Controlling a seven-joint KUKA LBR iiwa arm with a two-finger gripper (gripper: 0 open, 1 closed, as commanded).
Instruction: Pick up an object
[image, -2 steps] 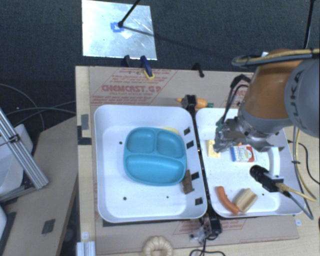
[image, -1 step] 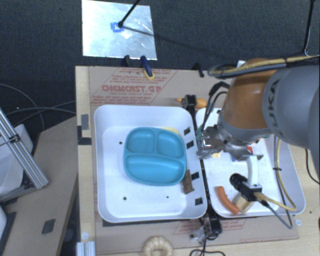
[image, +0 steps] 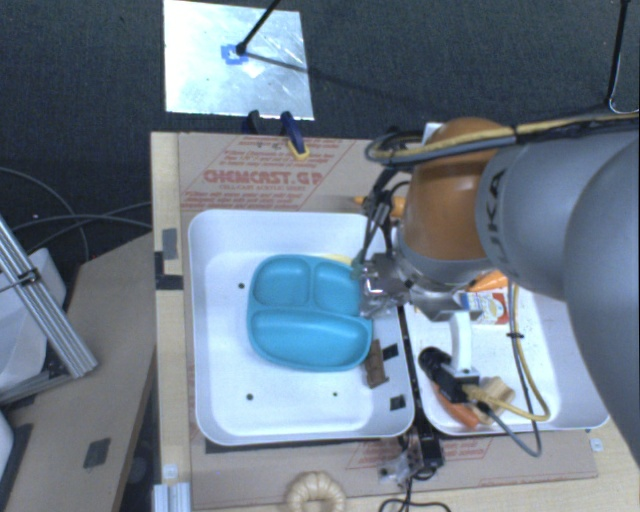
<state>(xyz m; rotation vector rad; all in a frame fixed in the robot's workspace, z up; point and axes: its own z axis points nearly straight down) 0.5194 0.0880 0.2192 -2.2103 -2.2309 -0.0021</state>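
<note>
A blue divided plate (image: 305, 312) lies in the left bin (image: 225, 400), towards its right side. My gripper (image: 375, 288) hangs over the plate's right rim, near the wall between the two bins, and the wrist above hides much of it. A small brown object (image: 376, 366) lies just below the plate's right corner. A sliver of something yellow (image: 338, 260) peeks out at the plate's upper edge.
The arm covers most of the right bin (image: 560, 400). An orange and white item (image: 490, 292) and an orange piece (image: 455, 411) lie there. Brown cardboard (image: 260, 175) lies under both bins, with a blue and yellow clamp (image: 293, 135) at its far edge.
</note>
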